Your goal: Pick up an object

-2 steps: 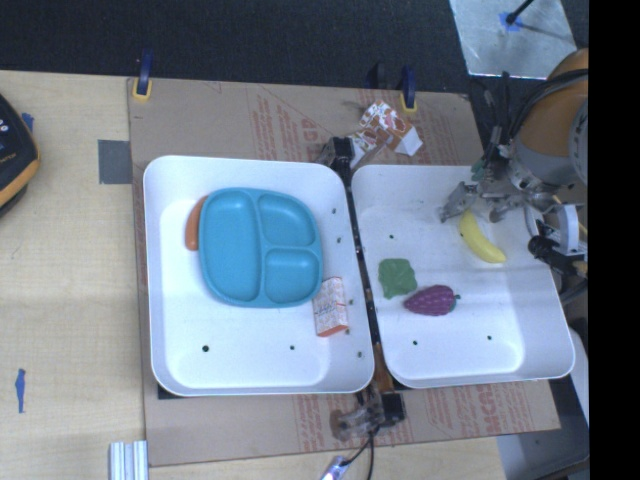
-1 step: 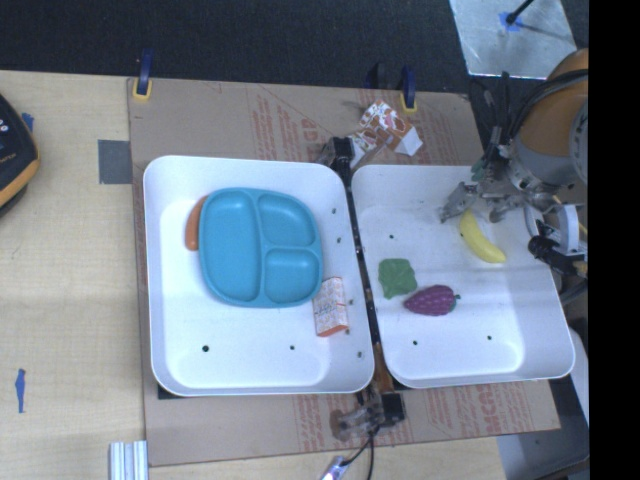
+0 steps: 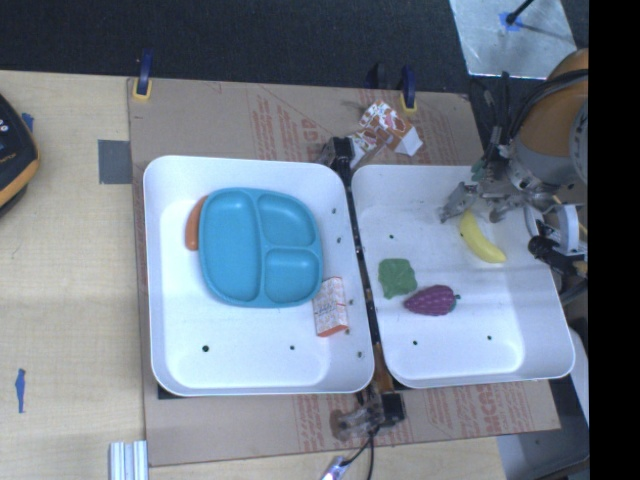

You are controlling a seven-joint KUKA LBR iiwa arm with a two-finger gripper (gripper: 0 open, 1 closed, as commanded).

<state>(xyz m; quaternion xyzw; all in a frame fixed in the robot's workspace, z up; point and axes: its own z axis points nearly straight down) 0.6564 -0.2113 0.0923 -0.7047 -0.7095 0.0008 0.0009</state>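
Right bin (image 3: 520,358): pincer (image 3: 487,196) over banana (image 3: 482,240), finger state unclear.

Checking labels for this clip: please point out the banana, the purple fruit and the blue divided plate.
banana (image 3: 482,240): camera view, middle of its yellow body.
purple fruit (image 3: 430,300): camera view, centre of its surface.
blue divided plate (image 3: 232,248): camera view, floor of its large left compartment.

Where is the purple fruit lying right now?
The purple fruit lies in the right bin, near its middle, just right of and slightly below the green object; the banana and the claw are farther up and right.
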